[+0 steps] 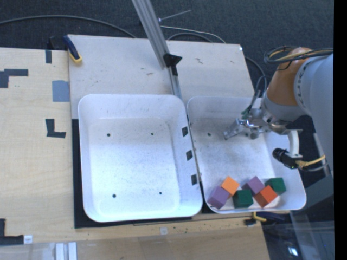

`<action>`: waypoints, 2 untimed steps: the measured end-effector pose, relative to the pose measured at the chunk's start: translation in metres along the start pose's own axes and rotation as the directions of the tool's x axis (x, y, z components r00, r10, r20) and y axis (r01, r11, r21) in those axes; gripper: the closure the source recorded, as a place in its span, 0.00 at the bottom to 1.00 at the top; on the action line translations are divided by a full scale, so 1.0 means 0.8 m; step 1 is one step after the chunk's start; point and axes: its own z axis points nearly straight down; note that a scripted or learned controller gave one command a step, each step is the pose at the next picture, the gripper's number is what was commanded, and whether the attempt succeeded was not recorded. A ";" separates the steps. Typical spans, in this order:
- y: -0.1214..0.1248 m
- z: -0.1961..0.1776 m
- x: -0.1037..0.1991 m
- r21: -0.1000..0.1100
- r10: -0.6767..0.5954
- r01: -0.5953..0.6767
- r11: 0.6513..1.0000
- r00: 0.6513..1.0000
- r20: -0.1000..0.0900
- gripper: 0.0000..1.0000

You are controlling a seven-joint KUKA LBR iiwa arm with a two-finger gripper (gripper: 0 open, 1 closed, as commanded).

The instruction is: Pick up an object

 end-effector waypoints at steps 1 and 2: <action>0.004 0.000 -0.004 0.001 -0.005 0.005 1.000 1.000 -0.003 0.00; -0.103 0.001 -0.036 0.008 0.001 -0.001 1.000 1.000 -0.004 0.00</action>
